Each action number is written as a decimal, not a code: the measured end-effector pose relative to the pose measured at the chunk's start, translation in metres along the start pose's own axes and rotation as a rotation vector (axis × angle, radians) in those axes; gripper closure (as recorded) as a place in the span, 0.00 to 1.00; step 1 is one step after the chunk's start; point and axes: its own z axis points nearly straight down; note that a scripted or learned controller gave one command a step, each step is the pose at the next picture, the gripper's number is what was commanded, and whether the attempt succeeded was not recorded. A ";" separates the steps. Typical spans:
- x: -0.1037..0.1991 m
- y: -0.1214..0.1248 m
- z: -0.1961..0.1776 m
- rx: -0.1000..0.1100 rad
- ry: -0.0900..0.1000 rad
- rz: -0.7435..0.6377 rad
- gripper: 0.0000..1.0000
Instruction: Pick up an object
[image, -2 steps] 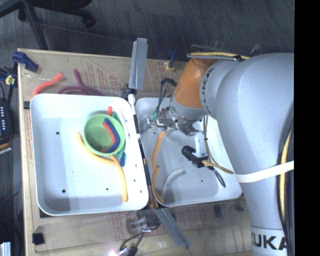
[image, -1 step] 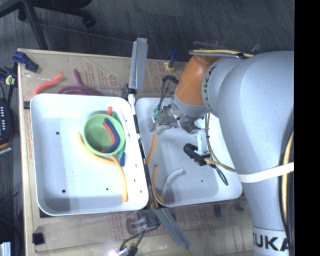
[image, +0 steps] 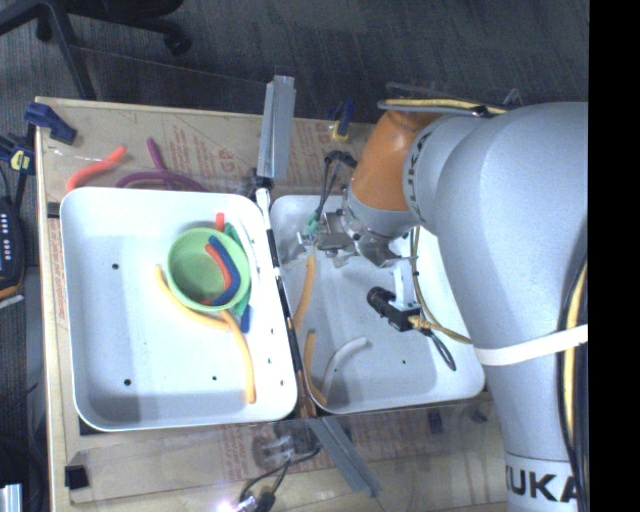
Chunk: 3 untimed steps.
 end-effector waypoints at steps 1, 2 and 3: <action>0.000 0.001 -0.010 -0.003 -0.001 -0.001 1.00; 0.000 0.001 -0.010 -0.003 -0.002 -0.002 0.00; 0.002 0.002 0.011 0.008 0.005 0.046 0.00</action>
